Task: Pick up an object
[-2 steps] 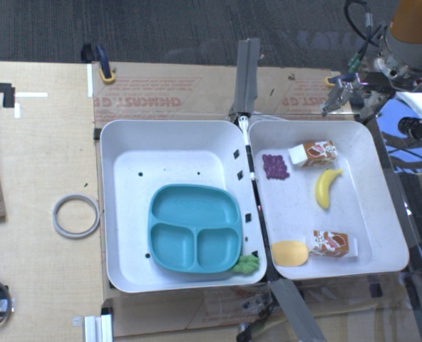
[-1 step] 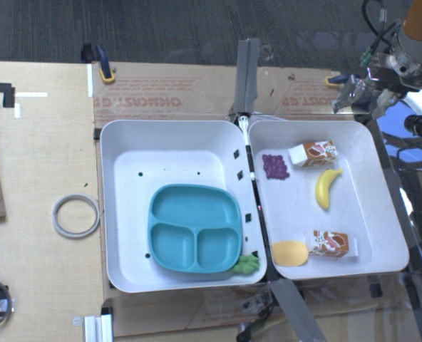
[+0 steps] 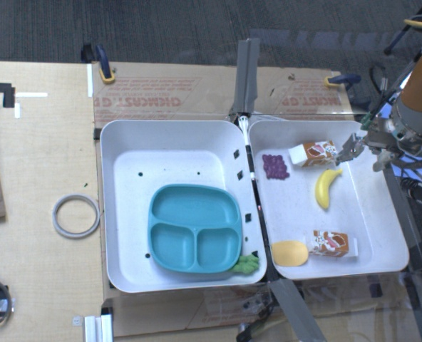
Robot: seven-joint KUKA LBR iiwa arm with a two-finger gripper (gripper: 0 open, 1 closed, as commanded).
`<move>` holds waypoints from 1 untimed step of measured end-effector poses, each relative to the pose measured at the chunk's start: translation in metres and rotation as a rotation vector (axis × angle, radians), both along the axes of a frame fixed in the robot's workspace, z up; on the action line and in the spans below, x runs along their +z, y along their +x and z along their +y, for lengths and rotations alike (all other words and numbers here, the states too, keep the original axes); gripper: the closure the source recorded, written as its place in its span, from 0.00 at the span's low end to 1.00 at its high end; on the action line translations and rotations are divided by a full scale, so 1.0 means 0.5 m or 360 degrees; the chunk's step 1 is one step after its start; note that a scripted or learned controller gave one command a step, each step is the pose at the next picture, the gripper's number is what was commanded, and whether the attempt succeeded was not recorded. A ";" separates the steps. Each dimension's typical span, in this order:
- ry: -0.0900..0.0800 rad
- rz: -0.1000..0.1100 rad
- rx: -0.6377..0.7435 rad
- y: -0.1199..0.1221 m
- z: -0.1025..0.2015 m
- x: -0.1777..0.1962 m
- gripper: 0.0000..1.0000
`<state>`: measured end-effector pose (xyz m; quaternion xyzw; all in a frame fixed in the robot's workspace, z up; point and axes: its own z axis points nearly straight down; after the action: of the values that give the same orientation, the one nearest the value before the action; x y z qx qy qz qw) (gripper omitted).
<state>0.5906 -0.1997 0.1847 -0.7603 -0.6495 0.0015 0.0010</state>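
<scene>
L bin (image 3: 118,191): teal divided tray (image 3: 194,228) lies in it, w/ a small green item (image 3: 246,264) touching the tray's lower-right corner; nothing of the arm over this side. R bin (image 3: 382,212), going left to right: purple grape bunch (image 3: 275,166) near the divider; below it, by the front wall, a yellow-orange rounded item (image 3: 290,253) just beside a small carton (image 3: 331,244) lying flat; up top a second carton (image 3: 313,153), tilted, long axis running roughly left-right; banana (image 3: 327,188) just below that, long axis mostly up-down w/ a slight lean, tip pointing up-right. Gripper (image 3: 353,150) hangs at the bin's upper right, reaching in from the right; fingers (image 3: 348,153) look parted & hold nothing, though they're small & dark so not certain. Key relation: upper carton's right end sits just beside the fingertips, to their left, poss. touching, can't tell; banana lies down-left of them, near but apart. Judgement: carton is the closest pick; needs a short shift left & down, jaws across its short side; risk is nudging it toward the grapes instead of straddling it.
</scene>
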 end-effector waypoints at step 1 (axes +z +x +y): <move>-0.0001 -0.0002 -0.0252 0.007 0.209 0.086 0.00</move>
<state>0.5942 -0.0951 0.2276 -0.8093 -0.5873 0.0011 0.0004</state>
